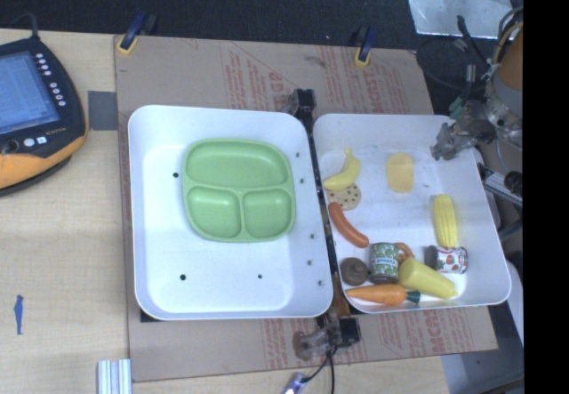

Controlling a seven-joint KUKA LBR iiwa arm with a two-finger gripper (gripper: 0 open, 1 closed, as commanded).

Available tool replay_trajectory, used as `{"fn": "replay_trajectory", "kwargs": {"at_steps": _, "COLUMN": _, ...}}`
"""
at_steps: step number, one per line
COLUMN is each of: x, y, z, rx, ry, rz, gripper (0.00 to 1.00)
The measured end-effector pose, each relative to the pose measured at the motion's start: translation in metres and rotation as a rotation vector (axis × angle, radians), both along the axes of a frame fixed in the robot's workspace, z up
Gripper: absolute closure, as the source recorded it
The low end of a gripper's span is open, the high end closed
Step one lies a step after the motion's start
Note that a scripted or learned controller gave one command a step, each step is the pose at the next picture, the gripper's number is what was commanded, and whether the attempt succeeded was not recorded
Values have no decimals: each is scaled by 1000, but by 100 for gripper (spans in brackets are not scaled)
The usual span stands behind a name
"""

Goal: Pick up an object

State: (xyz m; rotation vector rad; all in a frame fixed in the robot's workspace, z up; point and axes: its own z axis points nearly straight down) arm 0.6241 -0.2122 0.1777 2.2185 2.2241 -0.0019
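The right bin (480, 197) holds several toy foods: a yellow banana (344, 172), a brown cookie (348, 197), a red sausage (348, 224), a pale yellow block (400, 172), a corn cob (444, 220), a small tin can (384, 261), a red and white can (452, 259), a yellow pepper (427, 279), a carrot (380, 295) and a dark round piece (354, 271). My gripper (451, 141) hangs over the bin's far right corner, above and right of the pale yellow block. Nothing shows between its fingers.
The left bin (151, 205) holds a green divided plate (239, 189). A teach pendant (31, 112) lies at the far left of the bench. Clamps (133, 31) sit at the cardboard's back edge. Cables (320, 348) lie at the front between the bins.
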Motion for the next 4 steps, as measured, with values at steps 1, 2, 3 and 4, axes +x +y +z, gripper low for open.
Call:
{"fn": "replay_trajectory", "kwargs": {"at_steps": 1, "x": 0, "y": 0, "z": -1, "rx": 0, "ry": 2, "rz": 0, "gripper": 0}}
{"fn": "replay_trajectory", "kwargs": {"at_steps": 2, "x": 31, "y": 37, "z": -80, "rx": 1, "ry": 5, "rz": 3, "gripper": 0}}
{"fn": "replay_trajectory", "kwargs": {"at_steps": 3, "x": 14, "y": 0, "z": -86, "rx": 1, "ry": 5, "rz": 0, "gripper": 0}}
{"fn": "replay_trajectory", "kwargs": {"at_steps": 4, "x": 23, "y": 0, "z": 49, "rx": 0, "ry": -1, "rz": 1, "gripper": 0}}
